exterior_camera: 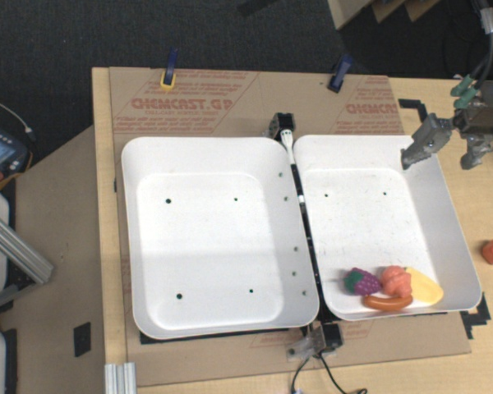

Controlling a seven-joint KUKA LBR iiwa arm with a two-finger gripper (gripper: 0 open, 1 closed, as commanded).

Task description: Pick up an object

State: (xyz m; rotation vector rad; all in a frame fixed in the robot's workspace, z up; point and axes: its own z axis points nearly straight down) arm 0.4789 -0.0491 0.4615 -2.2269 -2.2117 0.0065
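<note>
End effector (445, 142), fingers spread wide and empty, upper right; toy food (392, 288) crowds the right bin's (370, 220) lower wall, risking a blocked grasp.

Two white bins (209, 150), perhaps four toy foods (390, 286).

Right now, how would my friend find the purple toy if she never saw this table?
Look at the right-hand white bin, then down to its near corner, where a few toy foods lie bunched together. The bunch of purple grapes is the leftmost of them, beside the orange-red lumpy toy. It is the only purple, bumpy one.
</note>
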